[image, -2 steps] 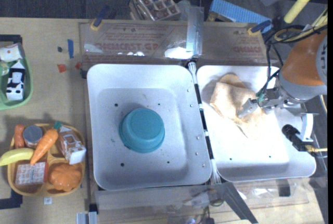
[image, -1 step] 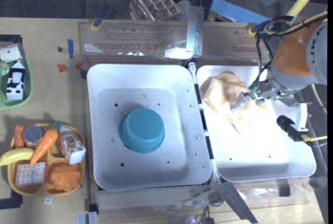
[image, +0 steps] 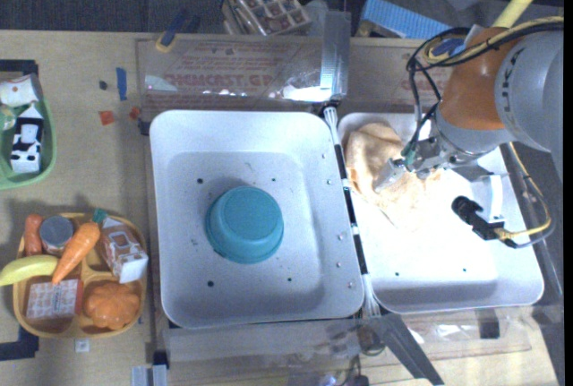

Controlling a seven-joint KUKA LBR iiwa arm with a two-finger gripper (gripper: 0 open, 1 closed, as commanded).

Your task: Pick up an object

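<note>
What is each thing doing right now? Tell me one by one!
Blue bowl: upside down, in the left bin.
Cloth: crumpled, in the right bin.
Gripper: low over the cloth.
Toy carrot: lying on the yellow tray.

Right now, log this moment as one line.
arm: over right bin | gripper: at beige cloth, grasp unclear | blue bowl: left bin, untouched
</note>
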